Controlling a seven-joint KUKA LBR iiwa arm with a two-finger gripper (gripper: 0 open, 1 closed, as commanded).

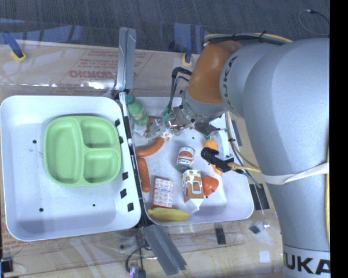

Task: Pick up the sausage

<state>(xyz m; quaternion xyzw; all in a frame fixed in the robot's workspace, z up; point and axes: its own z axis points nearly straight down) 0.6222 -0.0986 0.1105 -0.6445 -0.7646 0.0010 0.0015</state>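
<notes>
Two orange-red sausages lie in the right bin (240, 210). One sausage (149, 148) lies slanted near the bin's upper left; the other (144, 174) lies lengthwise along the left wall below it. My gripper (167, 124) reaches down at the bin's back left, just above and to the right of the slanted sausage. The grey arm and its orange band (211, 77) cover the bin's back right part. No sausage appears lifted; both rest on the bin floor.
A green bottle (137, 112) lies beside the gripper. A small can (185, 158), a carton (192, 190), a snack packet (163, 191), a banana (169, 214) and a red-orange piece (210, 184) crowd the right bin. The left bin (17, 201) holds a green divided plate (83, 149).
</notes>
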